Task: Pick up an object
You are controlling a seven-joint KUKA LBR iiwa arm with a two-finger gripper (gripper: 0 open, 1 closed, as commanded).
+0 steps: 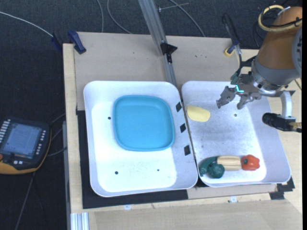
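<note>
Nearest the camera, at the right bin's [283, 164] near edge: a green lump [211, 168], a tan stick [229, 162] and a red piece [250, 162] in a row. Farther back, by the left wall, a yellow piece [198, 113]. Hand [236, 100] poised open and empty above the bin's far end. Approach stage, by the look of it; next, a descent onto one piece. Blue plate [144, 122] in the left bin [98, 176].

Plate [144, 122] in left bin [96, 143]; toys in right bin [268, 143]

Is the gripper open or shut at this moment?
Open: the gripper hangs over the right bin with fingers spread apart and nothing between them.
</note>
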